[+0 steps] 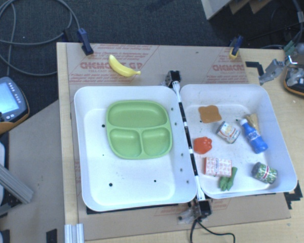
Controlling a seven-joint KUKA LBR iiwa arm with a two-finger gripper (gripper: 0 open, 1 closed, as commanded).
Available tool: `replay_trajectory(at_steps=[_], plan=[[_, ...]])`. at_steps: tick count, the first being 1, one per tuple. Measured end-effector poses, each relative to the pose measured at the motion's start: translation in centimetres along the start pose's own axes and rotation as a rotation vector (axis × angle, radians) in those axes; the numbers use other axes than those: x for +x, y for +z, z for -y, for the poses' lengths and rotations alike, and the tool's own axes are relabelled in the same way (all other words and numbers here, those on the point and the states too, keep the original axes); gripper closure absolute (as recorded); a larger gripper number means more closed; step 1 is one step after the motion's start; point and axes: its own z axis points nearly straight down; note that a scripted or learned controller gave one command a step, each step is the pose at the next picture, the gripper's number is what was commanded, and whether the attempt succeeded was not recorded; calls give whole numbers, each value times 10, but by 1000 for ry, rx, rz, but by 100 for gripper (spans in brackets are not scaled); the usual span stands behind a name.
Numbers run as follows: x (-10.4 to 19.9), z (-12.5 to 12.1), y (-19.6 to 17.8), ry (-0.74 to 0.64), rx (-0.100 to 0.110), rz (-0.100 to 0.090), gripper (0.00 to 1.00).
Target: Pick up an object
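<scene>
The right bin (278, 135) holds several small objects. A brown flat piece (209, 114) lies near its back left. A silver wrapped packet (228, 132) sits beside a blue bottle (254, 136) lying on its side. A red lump (202, 145) rests by the bin's left wall. A pink and white box (217, 166) lies toward the front, with a green pod (227, 179) touching its lower right corner. A green can (264, 172) lies on its side at the front right.
The left bin (91, 176) carries a green divided tray (139, 128) in its back half. A yellow banana (123, 66) lies on the cardboard behind that bin. Blue clamps (84, 40) (235, 46) grip the bench's back edge. Grey hardware (289, 70) sits at the far right.
</scene>
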Motion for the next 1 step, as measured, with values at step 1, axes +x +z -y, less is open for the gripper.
replay_trajectory(at_steps=[1], plan=[[4,-26,115,-2,2,-1,0]])
